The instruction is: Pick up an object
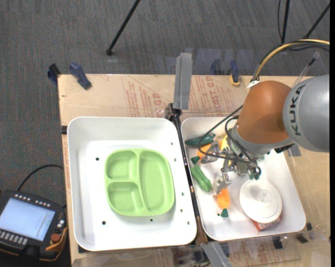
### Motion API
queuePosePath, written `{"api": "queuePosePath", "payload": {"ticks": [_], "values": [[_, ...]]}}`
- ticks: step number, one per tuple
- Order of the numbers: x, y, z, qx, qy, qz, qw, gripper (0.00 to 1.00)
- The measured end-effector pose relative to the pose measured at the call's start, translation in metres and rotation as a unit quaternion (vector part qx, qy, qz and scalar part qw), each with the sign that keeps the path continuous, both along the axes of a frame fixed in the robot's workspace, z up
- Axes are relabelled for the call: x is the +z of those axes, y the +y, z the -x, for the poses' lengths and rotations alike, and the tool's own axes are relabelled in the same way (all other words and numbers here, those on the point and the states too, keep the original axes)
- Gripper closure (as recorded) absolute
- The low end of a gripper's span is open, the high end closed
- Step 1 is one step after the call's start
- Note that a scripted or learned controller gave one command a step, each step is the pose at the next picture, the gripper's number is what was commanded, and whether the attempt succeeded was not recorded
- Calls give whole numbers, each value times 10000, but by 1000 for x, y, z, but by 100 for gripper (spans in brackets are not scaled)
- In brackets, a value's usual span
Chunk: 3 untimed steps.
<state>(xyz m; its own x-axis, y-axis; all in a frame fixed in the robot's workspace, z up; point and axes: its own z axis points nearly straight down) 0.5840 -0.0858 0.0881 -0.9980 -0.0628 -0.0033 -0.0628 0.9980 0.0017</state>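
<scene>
Objects: a small heap of toy food lies in the right bin [298, 204], under and beside the arm's wrist.
Cucumber [201, 178]: a dark green, stubby piece, lying at a slant near the bin's left wall.
Carrot [223, 198]: an orange piece with a green tip, just below the gripper and just left of the white bowl.
Green stem [200, 139]: a thin dark green shape near the bin's upper left, next to a bit of orange and a bit of yellow; what these bits are cannot be told.
Bowl [260, 200]: white, round, in the bin's lower right part, partly covering a reddish thing at its lower edge.
Gripper [227, 174]: metal fingers reach down among the toys, between the cucumber and the bowl; whether they are spread or closed cannot be told, and nothing is seen held between them.
Arm [289, 115]: grey with an orange band, reaching in from the right over the right bin's upper half.
Left bin [81, 149]: white, holding a light green plate.
Plate [139, 182]: three compartments, lying flat in the middle of the left bin.
Bench [117, 93]: brown board under both bins, with blue clamps at its far edge.
Pendant [25, 224]: a handheld screen on the floor at lower left.
</scene>
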Motion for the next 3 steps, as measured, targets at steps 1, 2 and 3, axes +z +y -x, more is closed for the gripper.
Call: {"api": "queuePosePath", "payload": {"ticks": [1,2,3], "values": [[-2,-8,93,-802,36,1,9968,0],[8,-6,91,-767,29,-3,9970,100],[7,-5,91,-763,34,-4,9971,0]]}}
